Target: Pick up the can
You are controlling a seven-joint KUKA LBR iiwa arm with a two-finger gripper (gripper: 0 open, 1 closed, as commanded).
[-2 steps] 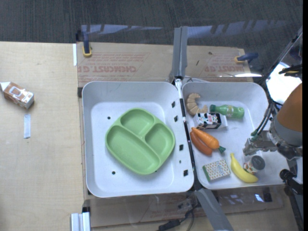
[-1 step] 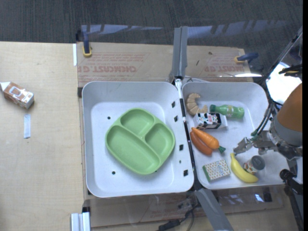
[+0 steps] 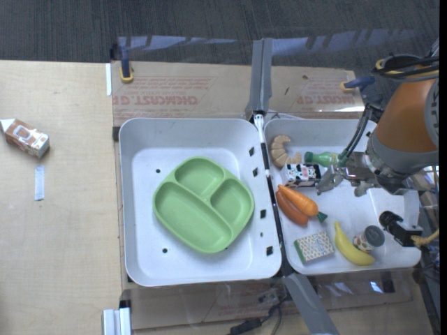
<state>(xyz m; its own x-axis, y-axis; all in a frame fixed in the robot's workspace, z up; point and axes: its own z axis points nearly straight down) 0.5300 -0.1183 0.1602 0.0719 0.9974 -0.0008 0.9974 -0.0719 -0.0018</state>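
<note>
Camera view: my gripper (image 3: 334,176) hangs over the right bin (image 3: 398,260); its state cannot be determined. The can (image 3: 368,239), a small cylinder with a dark round top, stands near the front edge, touching the smooth curved yellow banana (image 3: 350,245). Cardboard (image 3: 181,93) behind reads "CHEMCEST".

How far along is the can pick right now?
Nothing looks done: the can lies in the right bin beside the banana, untouched. In hand: the arm is over that bin, with the gripper near the green bottle and the carrots, away from the can. Left: move to the can, close on it and lift.
</note>
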